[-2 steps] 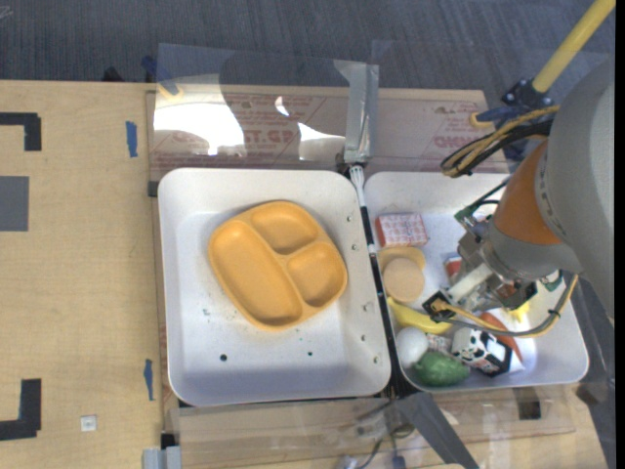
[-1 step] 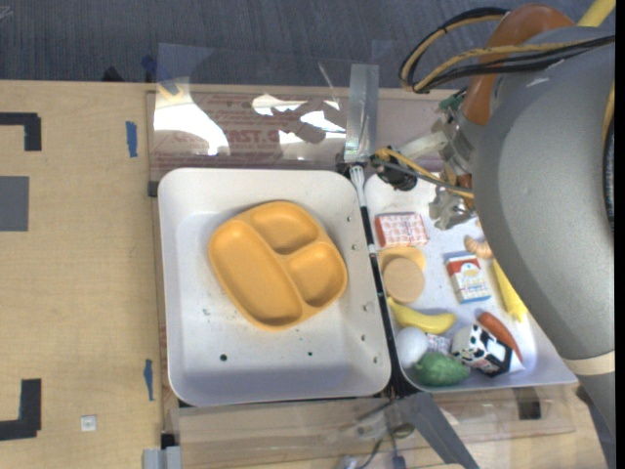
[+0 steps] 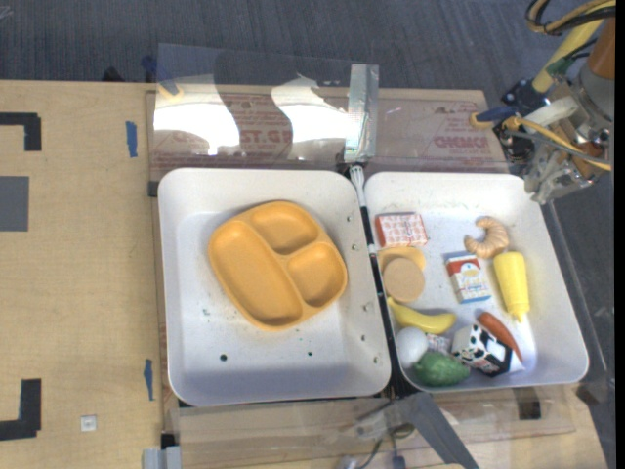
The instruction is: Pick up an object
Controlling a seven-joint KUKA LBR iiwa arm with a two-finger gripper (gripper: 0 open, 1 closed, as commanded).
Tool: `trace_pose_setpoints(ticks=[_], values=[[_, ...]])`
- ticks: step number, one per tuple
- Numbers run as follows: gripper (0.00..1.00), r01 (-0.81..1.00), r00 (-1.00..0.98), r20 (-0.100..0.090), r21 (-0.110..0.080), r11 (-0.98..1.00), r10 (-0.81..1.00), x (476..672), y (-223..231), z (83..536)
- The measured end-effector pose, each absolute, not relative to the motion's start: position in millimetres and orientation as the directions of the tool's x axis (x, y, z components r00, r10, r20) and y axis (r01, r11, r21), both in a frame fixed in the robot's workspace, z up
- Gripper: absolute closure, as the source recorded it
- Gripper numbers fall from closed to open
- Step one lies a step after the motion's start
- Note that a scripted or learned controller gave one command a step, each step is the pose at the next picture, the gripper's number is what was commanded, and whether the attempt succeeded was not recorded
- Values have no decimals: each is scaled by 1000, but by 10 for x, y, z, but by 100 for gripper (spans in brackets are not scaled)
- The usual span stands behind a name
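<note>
Nearest the camera, at the right bin's (image 3: 562, 262) front edge, lie a green vegetable toy (image 3: 441, 367), a white egg (image 3: 411, 344) and a black-and-white cow toy (image 3: 480, 350).

At the upper right of the view the claw (image 3: 553, 179) hangs just outside the right bin's far right corner, below a tangle of yellow cables (image 3: 571, 13). Whether it is spread or pressed together cannot be told, and nothing is seen between its tips.

Closest to the claw inside the bin is a croissant (image 3: 491, 234), near the far right. Just in front of it a yellow corn cob (image 3: 513, 282) lies lengthwise, with a small red-and-white carton (image 3: 470, 277) beside it on the left. A red-and-white box (image 3: 402, 229) sits near the bin's far left, and just in front of that is a round tan bun (image 3: 403, 276). A banana (image 3: 422, 316) lies in front of the bun, and a carrot (image 3: 499, 332) slants beside the cow toy.

Across the divider, the left bin (image 3: 186, 291) holds an orange compartment plate (image 3: 277, 263), tilted diagonally.

Both bins rest on the wooden worktop (image 3: 73, 262), with a clear plastic sheet (image 3: 264, 110) behind them.
</note>
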State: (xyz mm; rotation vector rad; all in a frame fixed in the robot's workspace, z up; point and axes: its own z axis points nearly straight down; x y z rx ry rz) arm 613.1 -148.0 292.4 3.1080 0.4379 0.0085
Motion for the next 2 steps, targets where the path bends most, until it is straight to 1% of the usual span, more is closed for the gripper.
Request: trace_pose_setpoints(ticks=[1, 2], values=[[100, 363, 932, 8, 2, -932, 363, 6245, -718, 4588], [0, 360, 933, -2, -2, -933, 360, 6242, -730, 4535]])
